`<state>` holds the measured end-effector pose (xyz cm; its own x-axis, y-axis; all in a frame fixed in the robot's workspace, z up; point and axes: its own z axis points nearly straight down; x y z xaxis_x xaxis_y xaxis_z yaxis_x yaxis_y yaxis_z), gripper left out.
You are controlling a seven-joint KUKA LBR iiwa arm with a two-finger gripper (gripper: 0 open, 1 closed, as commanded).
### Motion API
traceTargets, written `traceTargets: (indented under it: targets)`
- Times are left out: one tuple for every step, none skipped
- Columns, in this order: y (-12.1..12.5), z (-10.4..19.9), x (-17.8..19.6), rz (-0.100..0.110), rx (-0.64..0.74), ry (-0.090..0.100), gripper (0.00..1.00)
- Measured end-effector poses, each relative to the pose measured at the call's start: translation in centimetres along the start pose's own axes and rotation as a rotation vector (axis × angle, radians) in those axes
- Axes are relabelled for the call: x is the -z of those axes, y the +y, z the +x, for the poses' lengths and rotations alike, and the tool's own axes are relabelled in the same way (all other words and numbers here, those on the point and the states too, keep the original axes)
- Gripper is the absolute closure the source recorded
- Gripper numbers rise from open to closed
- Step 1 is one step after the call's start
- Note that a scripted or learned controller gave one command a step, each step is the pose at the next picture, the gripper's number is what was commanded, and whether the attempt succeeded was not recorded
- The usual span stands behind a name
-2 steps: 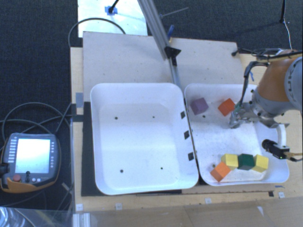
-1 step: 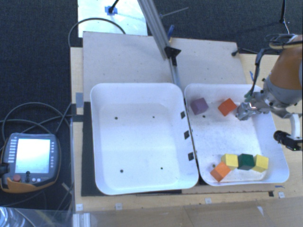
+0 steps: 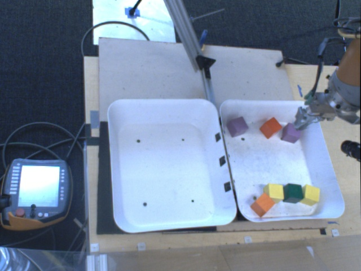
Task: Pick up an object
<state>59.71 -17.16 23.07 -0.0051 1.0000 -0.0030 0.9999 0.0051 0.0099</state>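
The right bin (image 3: 327, 168) holds several small blocks. Along its far side lie a purple block (image 3: 237, 126), an orange block (image 3: 271, 127) and a second purple block (image 3: 291, 133). Near the front wall sit an orange block (image 3: 262, 204), a yellow block (image 3: 275, 192), a green block (image 3: 293, 192) and another yellow block (image 3: 311, 194). My gripper (image 3: 303, 120) hangs at the bin's far right side, just above and to the right of the second purple block. No block shows between its fingers.
The left bin (image 3: 121, 151) stands beside the right one, with black clips (image 3: 223, 161) along the shared edge. A slanted metal pole (image 3: 186, 24) crosses the back board. A teach pendant (image 3: 35, 193) with cables lies to the far left.
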Motion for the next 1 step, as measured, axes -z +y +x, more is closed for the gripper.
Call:
traceTargets:
  targets:
    - [-0.36, 0.39, 4.74, 0.002, 0.001, 0.001, 1.0]
